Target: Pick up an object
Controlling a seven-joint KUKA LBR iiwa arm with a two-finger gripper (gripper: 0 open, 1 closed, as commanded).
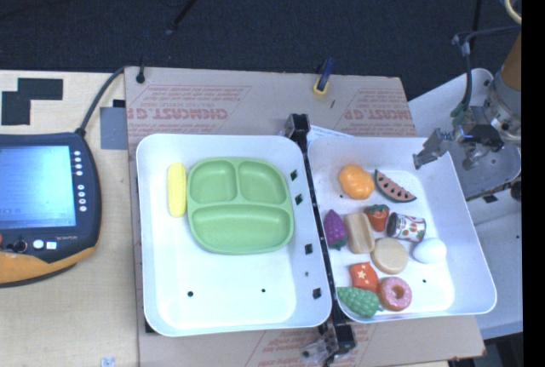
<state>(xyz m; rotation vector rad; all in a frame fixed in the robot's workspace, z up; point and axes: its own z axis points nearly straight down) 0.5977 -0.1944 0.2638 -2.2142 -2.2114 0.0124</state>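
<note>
Toys are lying heaped in the right bin (477,272), down and to the left of the gripper (456,148), which is hanging over that bin's far right rim with its fingers spread apart and gripping nothing. Nearest to it are sitting a watermelon slice (395,186) and an orange fruit (356,181), with a small can (406,226), a white egg (428,251), a purple grape bunch (335,229) and a pink doughnut (395,295) crowding beyond. Across the divider, the left bin (162,289) is holding a green divided plate (239,205) and a yellow piece (176,189) just beside it.
</note>
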